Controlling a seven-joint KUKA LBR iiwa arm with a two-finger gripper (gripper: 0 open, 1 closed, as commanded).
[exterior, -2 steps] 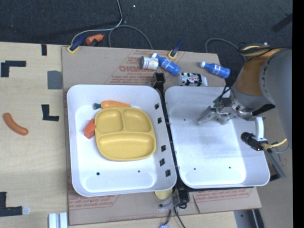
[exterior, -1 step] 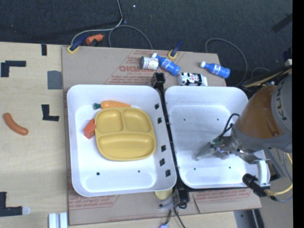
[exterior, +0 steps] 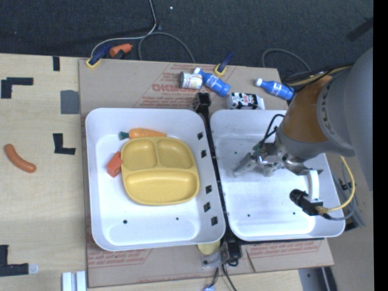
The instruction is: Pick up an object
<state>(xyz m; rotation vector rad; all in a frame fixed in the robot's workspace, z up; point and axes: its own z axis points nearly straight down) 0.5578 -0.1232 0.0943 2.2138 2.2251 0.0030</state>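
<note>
A yellow divided plate (exterior: 160, 170) lies in the left bin (exterior: 100, 180). An orange carrot (exterior: 147, 133) pokes out from behind its far edge, and a red-orange piece (exterior: 114, 164) sits against its left side. My gripper (exterior: 257, 162) hangs low over the right bin (exterior: 267, 223), near that bin's middle. Its fingers (exterior: 242, 167) point left and down, spread apart with nothing between them. The grey arm with its orange band (exterior: 303, 117) comes in from the right.
Two blue-and-white bottles (exterior: 216, 83) (exterior: 276, 89) and a small white container (exterior: 191, 79) lie on the cardboard behind the bins. A black-and-white object (exterior: 245, 101) rests by the right bin's far rim. An orange sausage shape (exterior: 20, 157) lies far left on the bench.
</note>
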